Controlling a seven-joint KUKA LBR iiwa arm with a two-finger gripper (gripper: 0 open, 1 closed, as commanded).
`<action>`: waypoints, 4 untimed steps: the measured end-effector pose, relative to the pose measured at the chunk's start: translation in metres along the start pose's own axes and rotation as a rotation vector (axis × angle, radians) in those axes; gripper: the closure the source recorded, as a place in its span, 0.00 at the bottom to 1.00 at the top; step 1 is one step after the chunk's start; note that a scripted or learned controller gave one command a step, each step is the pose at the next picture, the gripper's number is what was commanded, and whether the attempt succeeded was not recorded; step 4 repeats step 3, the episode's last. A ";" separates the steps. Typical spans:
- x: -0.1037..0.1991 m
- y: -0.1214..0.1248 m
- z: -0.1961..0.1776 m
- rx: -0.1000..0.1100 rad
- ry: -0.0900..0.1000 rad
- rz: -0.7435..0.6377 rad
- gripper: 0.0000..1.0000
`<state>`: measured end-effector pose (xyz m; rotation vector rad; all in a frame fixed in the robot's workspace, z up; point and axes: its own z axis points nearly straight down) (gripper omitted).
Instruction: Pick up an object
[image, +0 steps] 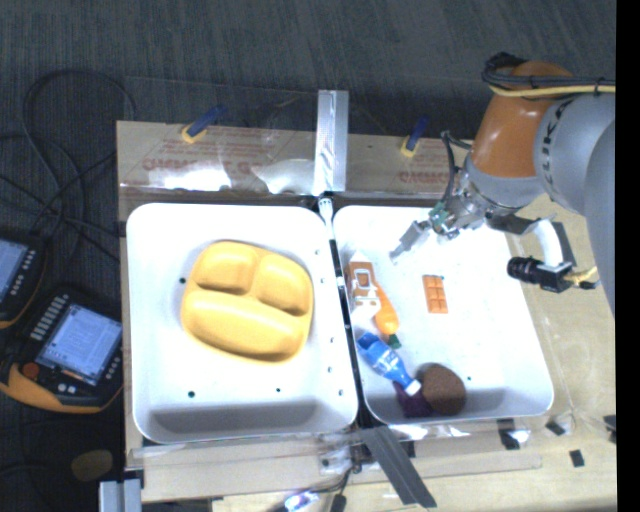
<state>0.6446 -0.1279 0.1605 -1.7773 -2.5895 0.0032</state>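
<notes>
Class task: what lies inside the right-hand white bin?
The right-hand white bin holds an orange spray bottle, blue plastic bottle, brown round lump and small orange block. Anything beneath them is hidden.

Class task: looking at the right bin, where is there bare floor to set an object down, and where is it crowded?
Bare: between the orange block and the right bin wall. Crowded: along the divider, orange bottle, blue bottle, brown ball.

text — none legible | labels — none | numbers — none

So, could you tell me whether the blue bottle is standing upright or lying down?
Lying down: the blue bottle rests lengthwise on the right bin's floor.
</notes>
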 end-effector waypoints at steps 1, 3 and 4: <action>-0.022 -0.050 0.072 -0.010 -0.007 -0.146 0.00; 0.058 -0.004 -0.026 0.000 0.000 0.328 1.00; 0.058 -0.004 -0.026 0.000 0.000 0.328 1.00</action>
